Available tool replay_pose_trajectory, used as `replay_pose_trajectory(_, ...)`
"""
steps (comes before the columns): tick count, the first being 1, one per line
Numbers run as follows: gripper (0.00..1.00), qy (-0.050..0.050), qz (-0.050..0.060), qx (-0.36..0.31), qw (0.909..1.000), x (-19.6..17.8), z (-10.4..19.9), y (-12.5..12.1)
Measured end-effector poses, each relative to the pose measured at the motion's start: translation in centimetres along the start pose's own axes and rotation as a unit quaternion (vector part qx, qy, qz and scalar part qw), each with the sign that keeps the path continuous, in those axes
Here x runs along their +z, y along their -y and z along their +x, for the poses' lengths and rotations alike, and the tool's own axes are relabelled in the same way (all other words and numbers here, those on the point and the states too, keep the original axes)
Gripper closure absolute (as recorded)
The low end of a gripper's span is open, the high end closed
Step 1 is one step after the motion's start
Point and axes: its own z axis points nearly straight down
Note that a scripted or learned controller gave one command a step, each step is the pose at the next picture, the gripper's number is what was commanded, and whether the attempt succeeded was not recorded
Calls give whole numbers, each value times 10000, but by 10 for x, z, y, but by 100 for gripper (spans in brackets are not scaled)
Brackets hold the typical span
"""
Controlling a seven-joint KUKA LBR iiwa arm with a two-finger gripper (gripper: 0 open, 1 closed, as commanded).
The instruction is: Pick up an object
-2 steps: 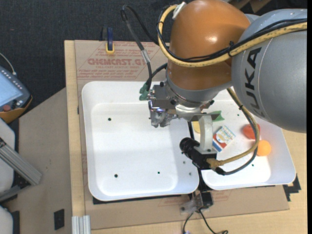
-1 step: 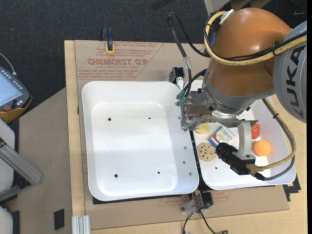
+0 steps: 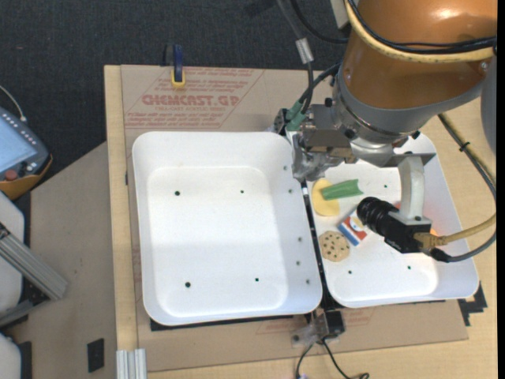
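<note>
The right bin (image 3: 394,279) holds several small objects. A yellow rounded piece (image 3: 323,202) lies beside a green piece (image 3: 342,189). A brown cookie (image 3: 335,247) and a red, white and blue item (image 3: 354,230) sit nearer the front. My gripper (image 3: 308,163) hangs over the right bin's back left corner, just behind the yellow piece, under the big grey and orange wrist. I see nothing held in it.
The left bin (image 3: 213,235) lies next to the right one, with a narrow divider between them. A black part with a yellow hose (image 3: 390,223) and a white cylinder (image 3: 412,186) reach over the right bin. Cardboard (image 3: 197,93) lies under both bins.
</note>
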Motion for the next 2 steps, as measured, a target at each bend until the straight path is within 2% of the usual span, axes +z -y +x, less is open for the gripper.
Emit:
replay_pose_trajectory(1,100,-5,8,-12,10000,-63,39,-1)
replay_pose_trajectory(2,100,1,-3,7,10000,-136,51,-41)
